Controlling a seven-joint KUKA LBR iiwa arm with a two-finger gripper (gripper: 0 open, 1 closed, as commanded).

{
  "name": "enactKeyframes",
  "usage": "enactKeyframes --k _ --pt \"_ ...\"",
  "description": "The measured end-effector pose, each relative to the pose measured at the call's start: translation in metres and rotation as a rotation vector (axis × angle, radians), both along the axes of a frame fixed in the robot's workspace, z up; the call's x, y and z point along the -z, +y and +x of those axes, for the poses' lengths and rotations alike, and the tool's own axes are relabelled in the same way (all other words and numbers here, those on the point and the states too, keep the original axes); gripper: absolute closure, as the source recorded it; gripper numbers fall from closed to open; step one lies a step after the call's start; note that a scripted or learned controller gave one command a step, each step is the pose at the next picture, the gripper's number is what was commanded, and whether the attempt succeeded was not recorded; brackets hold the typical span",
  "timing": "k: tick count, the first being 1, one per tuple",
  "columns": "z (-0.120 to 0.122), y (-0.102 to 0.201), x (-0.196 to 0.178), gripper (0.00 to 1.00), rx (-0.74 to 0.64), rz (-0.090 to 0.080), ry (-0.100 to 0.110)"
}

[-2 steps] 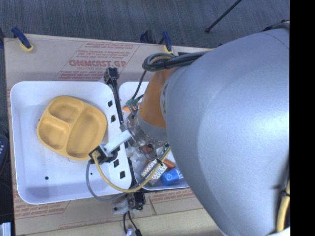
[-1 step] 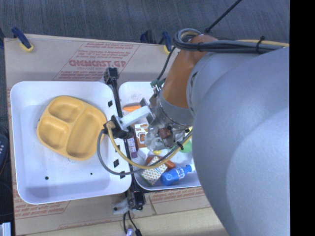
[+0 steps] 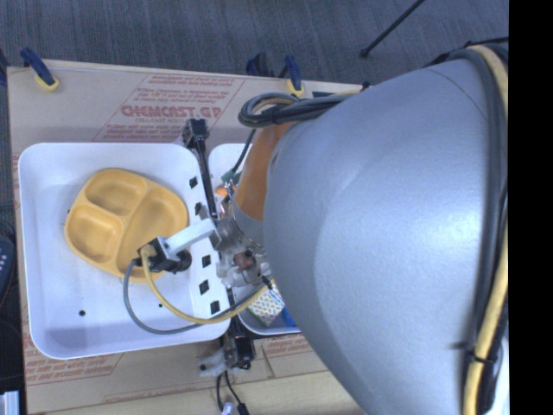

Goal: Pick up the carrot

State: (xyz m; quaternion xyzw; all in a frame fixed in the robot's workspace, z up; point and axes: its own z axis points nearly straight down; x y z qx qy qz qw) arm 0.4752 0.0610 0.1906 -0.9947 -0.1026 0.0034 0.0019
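Observation:
The grey arm (image 3: 380,232) reaches in from the right and covers nearly all of the right bin (image 3: 226,158). Its orange band (image 3: 255,180) shows above the wrist. The gripper (image 3: 232,262) hangs low over the divider between the two bins, mostly hidden under cables and the wrist mount. A small orange patch (image 3: 222,194) sits by the wrist; I cannot tell whether it is the carrot or part of the band. I cannot make out anything held by the gripper.
The left bin (image 3: 52,318) holds a yellow divided plate (image 3: 125,219). A blue and yellow patterned item (image 3: 269,306) peeks out in the right bin's near corner. A grey and yellow cable loop (image 3: 147,305) droops over the left bin. Blue clamps (image 3: 39,67) grip the cardboard base.

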Motion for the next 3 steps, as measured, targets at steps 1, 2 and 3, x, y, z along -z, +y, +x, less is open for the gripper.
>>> enactKeyframes --k 1,2,3 --pt "0.001 -0.016 -0.072 1.0 -0.019 -0.001 -0.003" --pt "0.0 -0.011 0.0 1.0 -0.019 0.0 0.0" --pt "0.001 -0.035 -0.075 1.0 -0.014 -0.001 -0.003"
